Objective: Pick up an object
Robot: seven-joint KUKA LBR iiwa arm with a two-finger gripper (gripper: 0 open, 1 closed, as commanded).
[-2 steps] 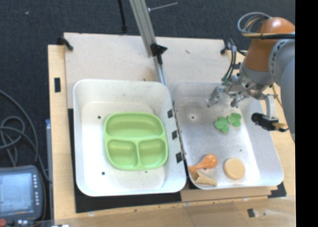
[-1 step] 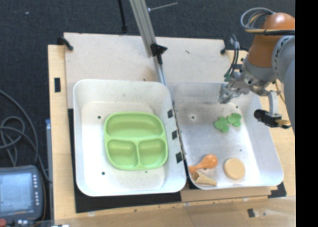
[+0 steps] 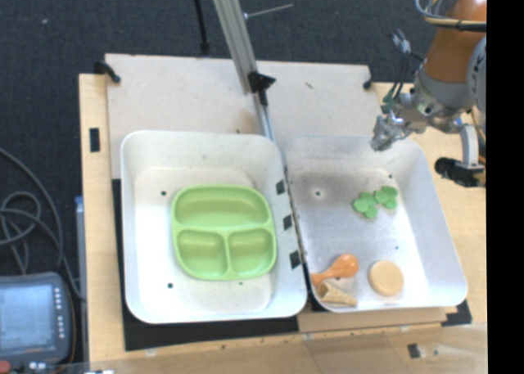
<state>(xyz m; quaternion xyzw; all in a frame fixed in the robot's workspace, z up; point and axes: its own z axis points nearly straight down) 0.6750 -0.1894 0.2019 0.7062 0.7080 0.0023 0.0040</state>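
My gripper (image 3: 381, 140) hangs over the far rim of the right bin (image 3: 434, 225), nothing between its fingers; can't tell if they're apart or together from this angle. Candidates all sit in the right bin: green leafy piece (image 3: 375, 201) mid-bin, nearest me but well apart, tan round disc (image 3: 386, 277) near the front, orange spoon-like piece (image 3: 337, 268) touching a tan wedge (image 3: 337, 292) at the front-left corner. Left bin (image 3: 147, 159) holds a green divided plate (image 3: 223, 231).
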